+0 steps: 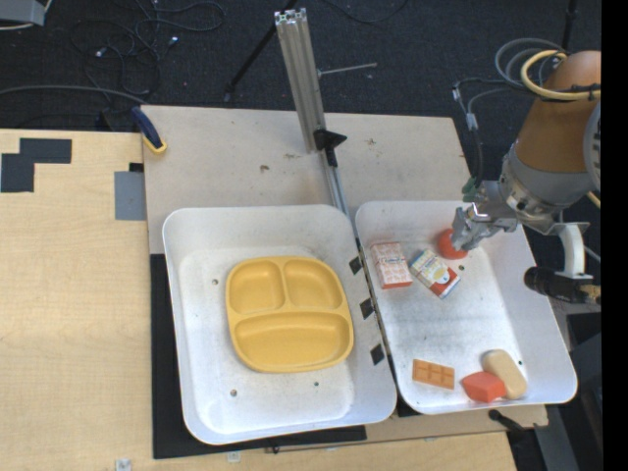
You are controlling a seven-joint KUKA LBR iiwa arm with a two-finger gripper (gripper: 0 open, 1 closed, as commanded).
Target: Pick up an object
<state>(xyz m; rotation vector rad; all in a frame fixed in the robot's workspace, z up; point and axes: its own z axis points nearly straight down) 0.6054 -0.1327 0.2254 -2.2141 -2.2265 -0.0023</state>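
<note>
Above, you see the gripper (469, 232) low over the right bin (520, 307), just beside a small red object (449, 244) near its far edge — whether the jaws are apart or together cannot be told. Nearby lie two small cartons (391, 264) (435, 272); the left bin (196, 263) bears a yellow divided plate (288, 313).

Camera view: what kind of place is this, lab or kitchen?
Most likely a robotics lab bench, not a kitchen. Two white bins, the left bin and the right bin, sit side by side on it, loose cables trail over the dark floor behind, and an aluminium post stands clamped behind the bins.
</note>
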